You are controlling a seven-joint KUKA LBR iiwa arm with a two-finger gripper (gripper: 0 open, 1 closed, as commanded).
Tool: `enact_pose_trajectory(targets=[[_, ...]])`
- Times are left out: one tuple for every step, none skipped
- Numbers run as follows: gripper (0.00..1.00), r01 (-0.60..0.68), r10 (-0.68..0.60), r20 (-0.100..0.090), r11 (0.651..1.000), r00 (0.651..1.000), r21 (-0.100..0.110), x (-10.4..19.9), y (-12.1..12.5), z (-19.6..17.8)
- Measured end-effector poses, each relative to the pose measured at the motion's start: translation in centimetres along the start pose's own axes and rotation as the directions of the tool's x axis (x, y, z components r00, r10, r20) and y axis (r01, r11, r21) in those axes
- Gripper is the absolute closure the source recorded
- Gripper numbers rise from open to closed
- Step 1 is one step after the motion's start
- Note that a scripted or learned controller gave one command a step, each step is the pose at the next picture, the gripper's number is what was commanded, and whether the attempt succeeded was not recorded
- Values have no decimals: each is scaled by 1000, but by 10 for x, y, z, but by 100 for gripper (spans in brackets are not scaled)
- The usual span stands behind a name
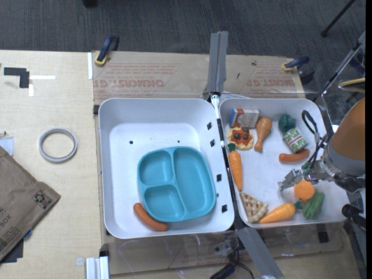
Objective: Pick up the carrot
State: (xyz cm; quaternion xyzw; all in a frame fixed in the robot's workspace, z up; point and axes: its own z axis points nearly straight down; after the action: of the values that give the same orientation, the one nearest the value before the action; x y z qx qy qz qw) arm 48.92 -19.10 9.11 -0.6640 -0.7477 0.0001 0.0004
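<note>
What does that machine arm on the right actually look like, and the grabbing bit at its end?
The arm comes in from the right: a rounded grey body with a broad orange band above the wrist. Thin black cables loop beside it. At its tip is a small pincer of pale silvery metal, much slimmer than the arm.

Our count — two white bins, one blue tray

We count two carrots (235, 168) (278, 213), two sausages (150, 217) (293, 156), one drumstick (263, 131), one waffle (253, 206), one small pizza (240, 137) — and one tape ring (58, 145) on the table.
</note>
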Motion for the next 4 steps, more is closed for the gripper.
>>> enact_pose_trajectory(targets=[[100, -4, 4, 0, 1000, 1000, -1, -1, 0, -9], [0, -4, 4, 0, 1000, 1000, -1, -1, 0, -9], [0, -324, 324, -1, 946, 946, 1, 7, -11, 0], [100, -325, 325, 0, 946, 946, 1, 7, -11, -9]])
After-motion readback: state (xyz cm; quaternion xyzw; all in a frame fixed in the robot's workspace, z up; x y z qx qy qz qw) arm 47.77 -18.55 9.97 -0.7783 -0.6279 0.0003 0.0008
